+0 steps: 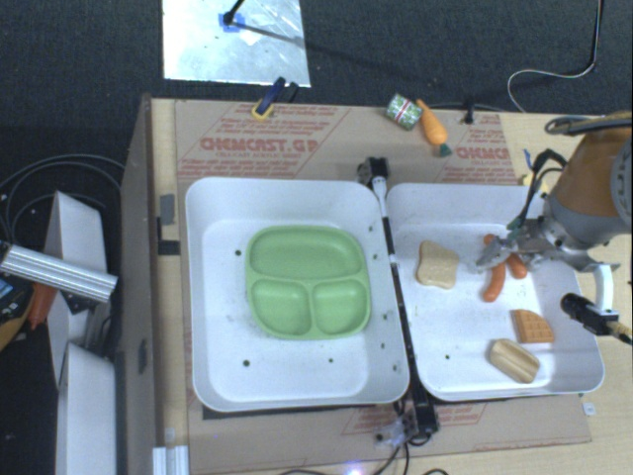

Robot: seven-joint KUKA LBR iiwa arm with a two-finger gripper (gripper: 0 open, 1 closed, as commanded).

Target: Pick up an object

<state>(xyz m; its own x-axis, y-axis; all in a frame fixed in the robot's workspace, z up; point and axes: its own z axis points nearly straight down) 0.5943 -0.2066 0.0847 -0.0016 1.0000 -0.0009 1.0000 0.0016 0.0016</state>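
In the right bin (465, 379) lie a pale bread slice (437, 264), an orange sausage (495, 281), a square waffle piece (532, 326) and a tan bread roll (513, 360). My gripper (500, 253) reaches in from the right and hangs low just above the sausage's upper end. Small orange pieces (517, 266) lie right beside its tip. Nothing is visibly held.
The left bin (213, 265) holds a green divided plate (308, 281). On the cardboard behind the bins lie a small green can (403, 110), a toy carrot (432, 125) and a yellow-and-blue clip (269, 99). A black divider (388, 255) runs between the bins.
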